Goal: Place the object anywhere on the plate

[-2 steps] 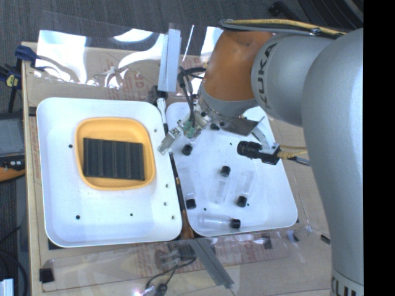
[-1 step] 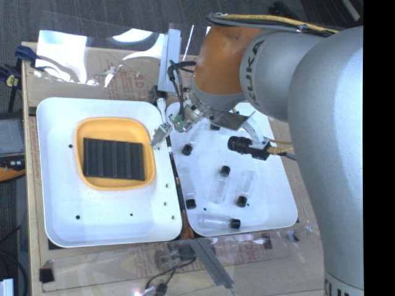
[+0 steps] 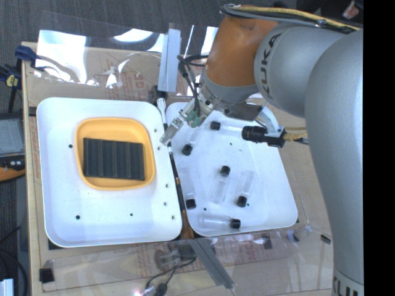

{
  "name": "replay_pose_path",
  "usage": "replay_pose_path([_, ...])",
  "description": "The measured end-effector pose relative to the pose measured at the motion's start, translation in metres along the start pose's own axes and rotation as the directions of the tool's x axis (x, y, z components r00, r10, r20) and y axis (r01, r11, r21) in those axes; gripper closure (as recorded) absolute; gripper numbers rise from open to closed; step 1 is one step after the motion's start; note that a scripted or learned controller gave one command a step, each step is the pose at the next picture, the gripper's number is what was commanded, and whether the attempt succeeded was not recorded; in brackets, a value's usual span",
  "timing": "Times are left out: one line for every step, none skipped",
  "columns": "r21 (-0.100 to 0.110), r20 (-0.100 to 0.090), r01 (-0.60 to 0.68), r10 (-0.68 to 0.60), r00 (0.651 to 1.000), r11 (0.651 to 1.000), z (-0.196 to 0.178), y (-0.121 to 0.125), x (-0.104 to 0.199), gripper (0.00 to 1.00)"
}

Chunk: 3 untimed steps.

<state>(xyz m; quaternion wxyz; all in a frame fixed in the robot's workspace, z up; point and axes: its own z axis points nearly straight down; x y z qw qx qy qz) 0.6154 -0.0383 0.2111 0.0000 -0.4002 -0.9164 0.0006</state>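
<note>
- Clear plastic vial with black cap (image 3: 216, 221) lies at the lower edge of the right white bin (image 3: 274, 193). Similar vials are scattered above it, none on the yellow rounded plate (image 3: 79, 156) in the left white bin (image 3: 58, 196).
- Gripper (image 3: 170, 133) hangs over the right bin's upper left corner, close to the wall. Cannot tell whether it is open, shut or loaded.
- Risks: the round, slick vials could roll or slip, and the gripper could clip the wall between the bins.

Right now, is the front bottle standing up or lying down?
Lying down: the clear bottle rests on its side in the right-hand bin, black cap pointing sideways.
</note>
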Motion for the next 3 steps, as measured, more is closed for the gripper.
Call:
replay_pose_path([0.0,0.0,0.035,-0.035,0.999,0.999,-0.012,-0.023,-0.037,0.0])
replay_pose_path([0.002,-0.002,0.054,-0.054,0.999,0.999,-0.001,0.012,-0.009,0.0])
replay_pose_path([0.0,-0.002,0.338,-0.338,0.941,0.941,0.019,-0.008,-0.001,0.0])
